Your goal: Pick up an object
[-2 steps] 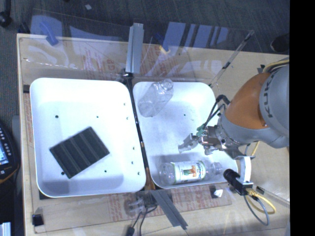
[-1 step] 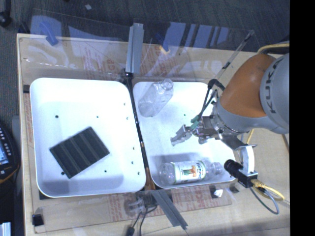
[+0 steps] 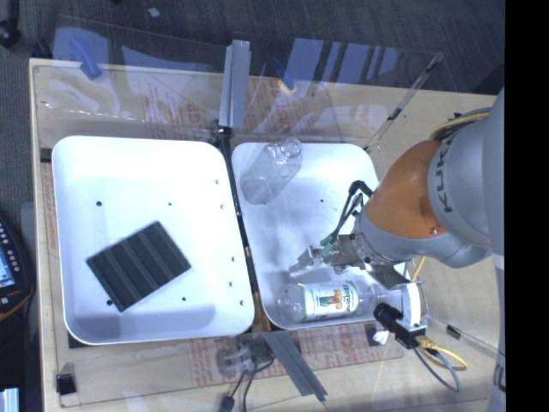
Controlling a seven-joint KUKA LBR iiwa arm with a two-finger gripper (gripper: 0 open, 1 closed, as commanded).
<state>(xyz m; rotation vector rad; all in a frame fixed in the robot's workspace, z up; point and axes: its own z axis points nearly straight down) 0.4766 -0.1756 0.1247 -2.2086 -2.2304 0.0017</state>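
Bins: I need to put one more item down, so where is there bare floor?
Left bin: bare all round the dark ridged panel, mostly above it. Right bin: only the middle strip; bottles and gripper crowd the rest.

Wooden bench [image 3: 51, 230], seen from above at a slant, bearing two shallow white bins side by side. The left bin [image 3: 77, 166] and the right bin [image 3: 343, 154] rest directly on the bench top, their inner edges nearly touching at the centre. A clear sheet [image 3: 154, 101] with faint red print covers the far part of the bench top behind both bins.
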